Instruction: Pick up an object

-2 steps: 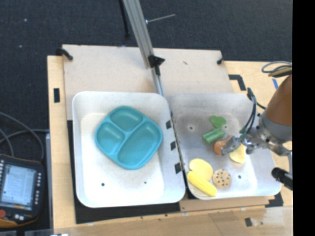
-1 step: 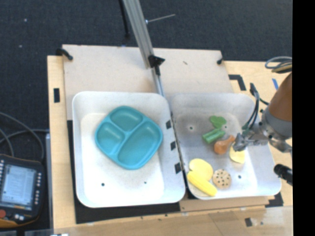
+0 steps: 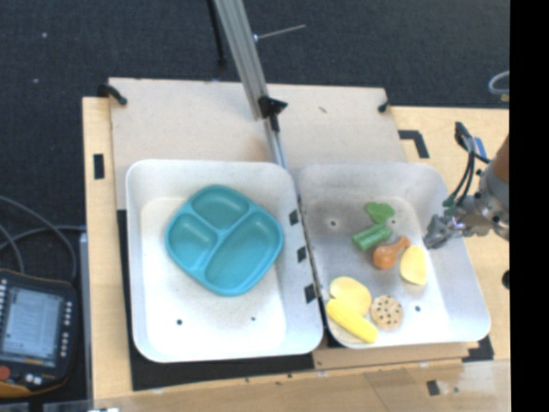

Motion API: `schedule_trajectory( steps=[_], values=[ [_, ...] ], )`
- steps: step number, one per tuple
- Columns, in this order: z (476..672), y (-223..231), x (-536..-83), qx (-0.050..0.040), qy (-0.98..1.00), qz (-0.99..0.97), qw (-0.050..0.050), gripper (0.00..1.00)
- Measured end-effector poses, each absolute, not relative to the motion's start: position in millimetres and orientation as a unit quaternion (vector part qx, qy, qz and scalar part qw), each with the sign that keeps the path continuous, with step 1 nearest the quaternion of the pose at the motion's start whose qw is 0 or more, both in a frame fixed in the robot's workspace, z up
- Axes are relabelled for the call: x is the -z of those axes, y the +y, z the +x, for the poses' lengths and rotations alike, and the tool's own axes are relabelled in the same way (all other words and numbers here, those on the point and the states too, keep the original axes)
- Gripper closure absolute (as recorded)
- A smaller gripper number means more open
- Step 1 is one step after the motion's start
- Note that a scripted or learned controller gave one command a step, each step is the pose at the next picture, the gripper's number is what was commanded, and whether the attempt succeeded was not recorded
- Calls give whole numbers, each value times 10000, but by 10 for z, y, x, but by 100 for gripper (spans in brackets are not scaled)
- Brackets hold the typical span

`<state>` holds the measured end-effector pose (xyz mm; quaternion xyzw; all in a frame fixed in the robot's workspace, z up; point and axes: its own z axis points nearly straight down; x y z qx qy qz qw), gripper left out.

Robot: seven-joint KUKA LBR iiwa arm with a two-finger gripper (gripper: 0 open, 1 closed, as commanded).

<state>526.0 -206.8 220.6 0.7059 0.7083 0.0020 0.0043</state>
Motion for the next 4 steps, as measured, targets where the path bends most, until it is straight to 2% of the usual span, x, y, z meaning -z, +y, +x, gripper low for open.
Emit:
schedule_trajectory(
  steps=[1, 4],
  values=[
    [5271, -2074, -2285, -11, 7086, 7056, 15, 100],
    [5643, -576, -2127, -10, 7098, 7044, -1, 100]
  ],
)
